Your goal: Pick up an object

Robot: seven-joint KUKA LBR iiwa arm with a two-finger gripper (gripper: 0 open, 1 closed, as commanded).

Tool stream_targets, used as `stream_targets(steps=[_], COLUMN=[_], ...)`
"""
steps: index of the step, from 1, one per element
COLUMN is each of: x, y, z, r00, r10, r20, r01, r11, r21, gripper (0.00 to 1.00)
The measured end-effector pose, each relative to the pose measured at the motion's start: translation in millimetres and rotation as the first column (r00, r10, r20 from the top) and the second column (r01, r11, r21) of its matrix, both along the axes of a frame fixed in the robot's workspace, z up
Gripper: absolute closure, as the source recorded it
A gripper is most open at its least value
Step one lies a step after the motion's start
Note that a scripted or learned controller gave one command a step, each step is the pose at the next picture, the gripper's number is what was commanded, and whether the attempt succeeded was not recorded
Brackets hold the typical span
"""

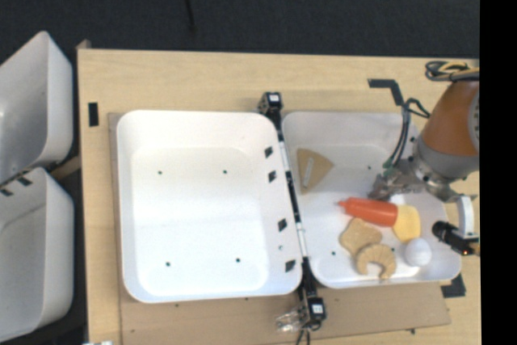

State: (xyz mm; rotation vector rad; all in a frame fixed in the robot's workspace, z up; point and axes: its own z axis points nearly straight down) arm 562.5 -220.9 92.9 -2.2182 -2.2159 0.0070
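The arm's tool [391, 183] hovers just above the carrot [372, 211] at centre right, grip unreadable, and must next descend and pinch it.

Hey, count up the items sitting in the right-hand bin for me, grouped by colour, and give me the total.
Tan or brown: 3, the wedge, the flat piece and the curved piece
Orange: 1, the carrot-like piece
Yellow: 1, the yellow piece
White: 1, the ball
Total: 6
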Motion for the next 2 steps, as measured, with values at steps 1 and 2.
stream_targets(steps=[1, 2], x=[104.8, 41.6], y=[-7.4, -9.0], z=[10.2, 8.4], r00=[1.0, 1.0], r10=[0.007, 0.0], r20=[0.019, 0.005], r01=[-0.007, 0.0], r11=[1.0, 1.0], r21=[-0.006, -0.002], gripper=[1.0, 1.0])
